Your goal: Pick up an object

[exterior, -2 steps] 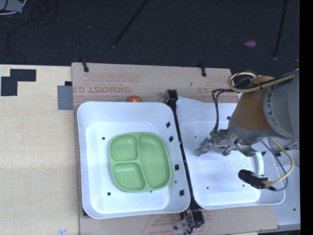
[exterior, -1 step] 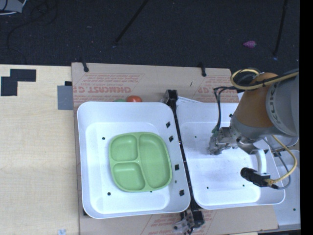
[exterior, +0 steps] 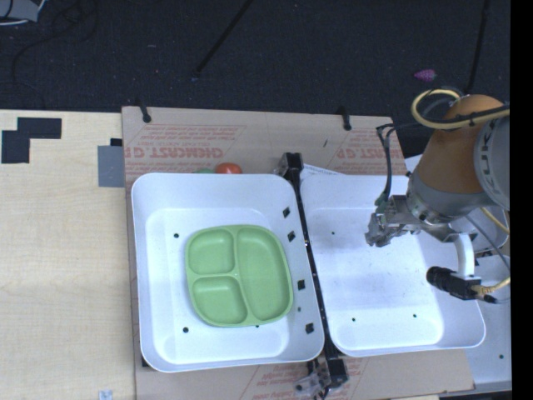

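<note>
green plate in left bin, well apart from tool.

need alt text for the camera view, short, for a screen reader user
A grey and orange robot arm reaches in from the right, its gripper over the right white bin. The left white bin holds a light green three-compartment plate. A small red-orange object sits just behind the left bin's far rim.
</note>
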